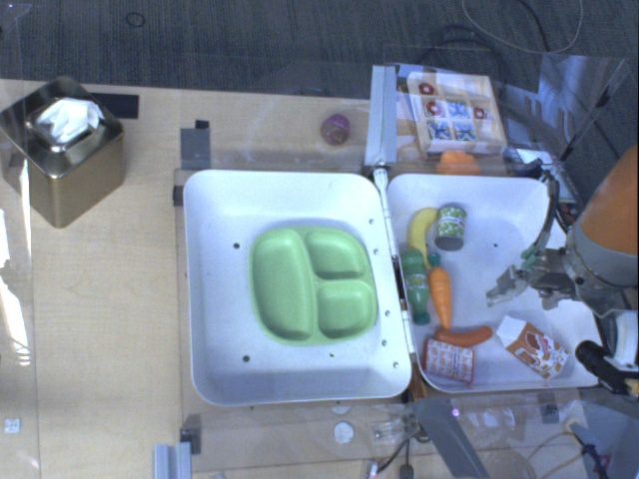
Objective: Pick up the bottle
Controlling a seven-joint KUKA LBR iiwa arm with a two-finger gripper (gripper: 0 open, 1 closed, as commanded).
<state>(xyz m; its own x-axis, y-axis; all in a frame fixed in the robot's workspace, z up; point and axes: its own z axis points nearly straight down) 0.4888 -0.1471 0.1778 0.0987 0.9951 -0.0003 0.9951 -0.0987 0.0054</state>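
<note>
The bottle [415, 287] is small and green. It lies along the left wall of the right bin [499, 208], between that wall and an orange carrot [440, 295]. My gripper [511, 279] hangs over the middle-right of the same bin, well to the right of the bottle and apart from it. Its fingers look open, with nothing between them. The grey arm with its orange band [611, 218] comes in from the right edge.
In the right bin also lie a banana [420, 230], a can [450, 226], a sausage [461, 335], a red packet [450, 360] and a small carton [537, 350]. The left bin [220, 347] holds a green divided plate [313, 282]. A metal tissue box [62, 153] stands far left.
</note>
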